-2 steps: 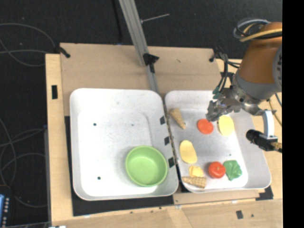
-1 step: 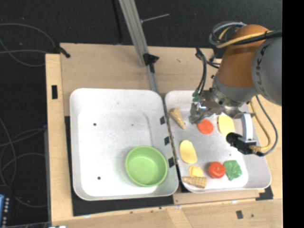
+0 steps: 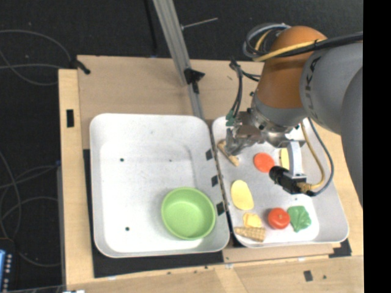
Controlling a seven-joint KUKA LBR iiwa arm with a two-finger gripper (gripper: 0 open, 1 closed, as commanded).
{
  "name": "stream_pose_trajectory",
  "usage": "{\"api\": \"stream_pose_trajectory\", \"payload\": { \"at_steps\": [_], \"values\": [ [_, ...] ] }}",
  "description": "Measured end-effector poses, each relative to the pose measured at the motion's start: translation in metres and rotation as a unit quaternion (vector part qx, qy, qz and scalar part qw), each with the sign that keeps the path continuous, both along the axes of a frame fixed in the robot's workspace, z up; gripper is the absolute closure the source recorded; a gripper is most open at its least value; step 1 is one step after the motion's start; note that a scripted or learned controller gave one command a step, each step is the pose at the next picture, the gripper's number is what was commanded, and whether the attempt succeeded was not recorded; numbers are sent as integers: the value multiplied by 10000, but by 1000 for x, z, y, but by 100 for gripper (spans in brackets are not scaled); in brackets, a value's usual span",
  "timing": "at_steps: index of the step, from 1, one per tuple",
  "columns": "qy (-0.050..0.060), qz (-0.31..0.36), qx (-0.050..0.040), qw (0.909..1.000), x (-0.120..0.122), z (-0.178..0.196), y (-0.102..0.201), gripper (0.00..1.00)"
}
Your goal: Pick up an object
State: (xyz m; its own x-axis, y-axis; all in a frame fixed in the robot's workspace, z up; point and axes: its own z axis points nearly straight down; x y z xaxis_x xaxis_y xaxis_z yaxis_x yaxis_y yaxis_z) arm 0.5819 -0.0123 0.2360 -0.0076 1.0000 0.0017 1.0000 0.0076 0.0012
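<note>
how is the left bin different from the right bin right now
The left bin holds one thing, a green bowl; the right bin holds several small things, among them a yellow piece, a tomato and a green piece. The gripper is over the right bin's far corner, not the left bin. Both are shallow and white.

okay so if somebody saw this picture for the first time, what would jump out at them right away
Probably the big grey arm with the orange band reaching in from the right, its gripper low over the right white bin. That bin is crowded with small colourful toy foods, like a red tomato and a yellow oval piece. The left white bin holds a round green bowl.
</note>
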Motion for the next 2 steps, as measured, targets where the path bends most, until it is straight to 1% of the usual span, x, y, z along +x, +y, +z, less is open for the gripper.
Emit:
{"api": "stream_pose_trajectory", "payload": {
  "at_steps": [1,2],
  "values": [
    [1,-1,1,10000,0,1,43,100],
    [1,5,2,10000,-1,10,88,100]
  ]
}}
